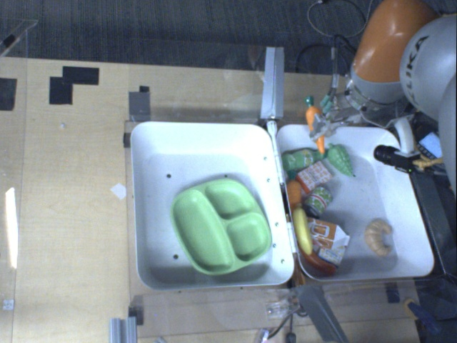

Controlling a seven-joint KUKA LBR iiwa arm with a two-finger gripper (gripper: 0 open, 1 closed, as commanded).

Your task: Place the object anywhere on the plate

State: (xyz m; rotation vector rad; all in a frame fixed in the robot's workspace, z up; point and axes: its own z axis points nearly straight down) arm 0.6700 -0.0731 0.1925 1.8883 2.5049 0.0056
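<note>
Robotics lab: wooden bench (71, 191), two white bins (143, 213), KUKA arm (421, 56).

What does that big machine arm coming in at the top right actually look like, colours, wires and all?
It is a thick, rounded grey arm with a bulging, glossy orange band above its wrist. Dark letters run along the grey shell near the frame's edge. The wrist narrows to a small metal two-finger tool with teal and orange bits around it. Thin black cables loop behind it.

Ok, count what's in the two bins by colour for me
Green: 4 – plate, leafy vegetable, packet, can
Orange: 2 – carrot, fruit
Yellow: 1 – banana
Tan: 1 – croissant
Mixed cartons: 2
Total: 10
</note>
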